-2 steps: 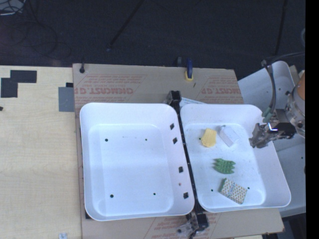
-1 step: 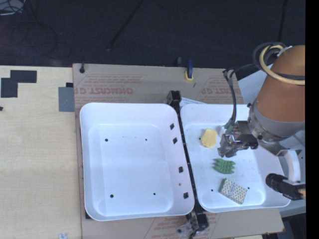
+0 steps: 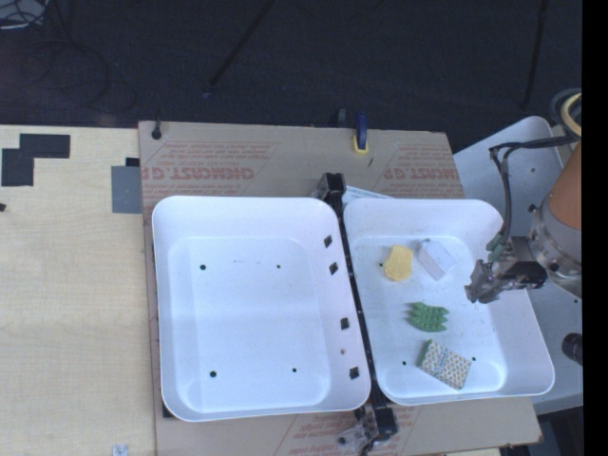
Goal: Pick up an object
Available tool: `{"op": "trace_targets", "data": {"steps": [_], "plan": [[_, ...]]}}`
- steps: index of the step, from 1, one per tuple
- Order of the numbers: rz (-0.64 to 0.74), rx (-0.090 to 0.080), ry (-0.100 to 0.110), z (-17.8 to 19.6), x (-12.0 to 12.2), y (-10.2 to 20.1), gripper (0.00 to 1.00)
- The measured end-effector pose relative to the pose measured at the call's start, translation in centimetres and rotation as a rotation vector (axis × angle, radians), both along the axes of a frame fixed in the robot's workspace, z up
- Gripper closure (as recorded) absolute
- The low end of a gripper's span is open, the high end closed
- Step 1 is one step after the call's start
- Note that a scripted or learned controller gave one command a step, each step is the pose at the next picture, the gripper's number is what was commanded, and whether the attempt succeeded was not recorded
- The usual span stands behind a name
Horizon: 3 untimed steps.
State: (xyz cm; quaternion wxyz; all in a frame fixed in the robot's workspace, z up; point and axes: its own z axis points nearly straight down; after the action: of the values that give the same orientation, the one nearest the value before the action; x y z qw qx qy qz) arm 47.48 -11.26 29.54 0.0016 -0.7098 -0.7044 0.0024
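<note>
While the arm [image 3: 570,207] reaches in from the right, its gripper [image 3: 486,288] hangs over the right bin [image 3: 532,373], near that bin's right side. From where I stand I cannot tell how the gripper is set, and I see no object in it. Four things lie in that bin: a yellow block [image 3: 399,263] beside a pale block [image 3: 435,258], a green piece [image 3: 428,316] below them, and a dotted pad [image 3: 446,364] nearest the front. The left bin [image 3: 171,255] sits just beside it.
</note>
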Motion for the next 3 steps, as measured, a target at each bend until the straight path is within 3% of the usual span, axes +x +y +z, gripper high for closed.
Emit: {"op": "trace_targets", "data": {"steps": [1,2,3], "plan": [[0.008,0.003,0.000,-2.1,0.1,2.2,1.00],[0.011,0.000,-0.006,-0.4,4.1,0.8,1.00],[0.019,0.004,-0.009,2.3,10.9,10.1,1.00]]}}
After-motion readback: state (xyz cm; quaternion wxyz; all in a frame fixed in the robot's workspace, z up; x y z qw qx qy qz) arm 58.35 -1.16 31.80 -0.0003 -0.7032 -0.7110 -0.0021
